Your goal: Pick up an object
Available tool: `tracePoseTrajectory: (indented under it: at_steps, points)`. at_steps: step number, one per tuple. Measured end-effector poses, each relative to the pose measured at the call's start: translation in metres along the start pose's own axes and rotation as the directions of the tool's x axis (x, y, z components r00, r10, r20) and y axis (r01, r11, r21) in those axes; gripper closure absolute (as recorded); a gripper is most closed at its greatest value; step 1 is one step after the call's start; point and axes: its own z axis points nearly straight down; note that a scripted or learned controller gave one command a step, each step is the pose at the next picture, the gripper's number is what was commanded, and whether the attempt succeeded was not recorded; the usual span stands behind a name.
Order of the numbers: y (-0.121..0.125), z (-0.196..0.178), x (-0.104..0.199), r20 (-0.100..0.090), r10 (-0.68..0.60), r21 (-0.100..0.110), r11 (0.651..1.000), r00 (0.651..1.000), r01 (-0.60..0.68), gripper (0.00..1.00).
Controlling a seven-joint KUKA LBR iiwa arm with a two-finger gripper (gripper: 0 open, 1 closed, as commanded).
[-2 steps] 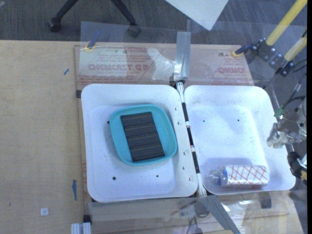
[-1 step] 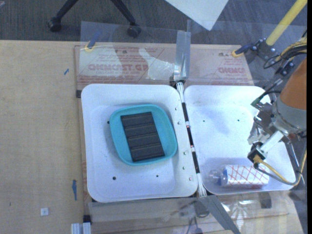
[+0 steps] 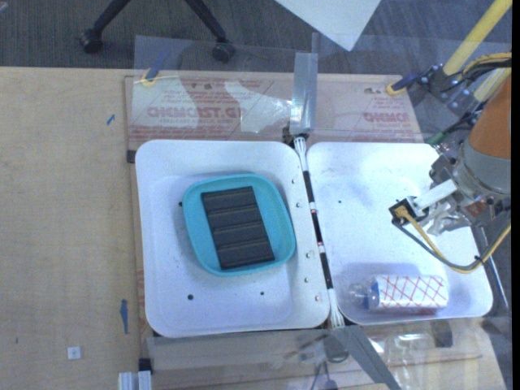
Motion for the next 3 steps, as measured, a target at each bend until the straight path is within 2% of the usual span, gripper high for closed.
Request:
tracePoseTrajectory:
  at_steps: [1,2,3]
  points:
    - [-0.015,-0.112,0.027,0.000,-0.025,-0.001,1.000,1.000,0.025,1.00]
    - [-0.016,-0.122,0.028,0.003,-0.030,0.000,1.000,1.000,0.030,1.00]
    - [0.040,-0.125,0.002,-0.001,-0.245,-0.004,0.970,0.970,0.245,1.00]
